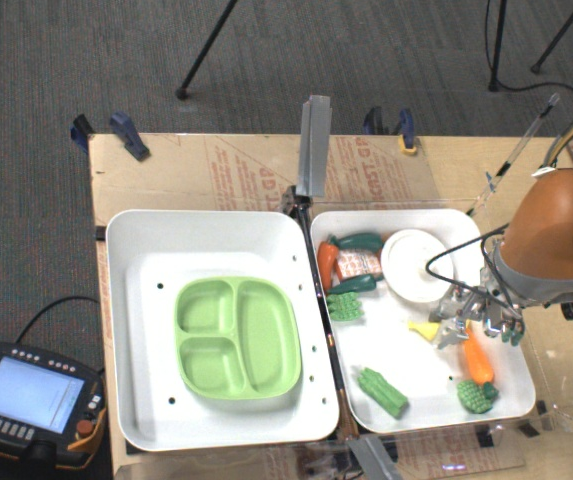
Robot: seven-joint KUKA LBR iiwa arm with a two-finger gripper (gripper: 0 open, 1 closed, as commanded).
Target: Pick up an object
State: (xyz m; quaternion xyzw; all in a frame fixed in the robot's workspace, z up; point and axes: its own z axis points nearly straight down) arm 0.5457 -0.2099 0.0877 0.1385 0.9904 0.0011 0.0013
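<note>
The claw [469,318] is seen low over the right bin [466,220], near its right wall, hanging from the grey wrist below the orange band [551,223]. Its metal fingers are lost among cables and fittings, so whether they are spread or closed cannot be told, and nothing can be made out between them. Just beneath and slightly to the near side of the claw lies an orange carrot [477,359]; its upper end appears to touch or sit right under the claw, and its long axis runs away from the claw toward the near edge of the bin, tilted only a little. This is judged the likeliest thing for the pick, and a grasp across its short width would be called for. Just beside the claw, on its left, a small yellow wedge [424,331] is found, and beyond the carrot's far tip a green knobbly piece [477,396] rests in the bin's near right corner. Farther left a green ridged piece [383,392] is seen, and up and left of the claw a white round plate [418,264]. Well apart, in the left bin [141,268], a green divided tray [237,339] is set.
</note>
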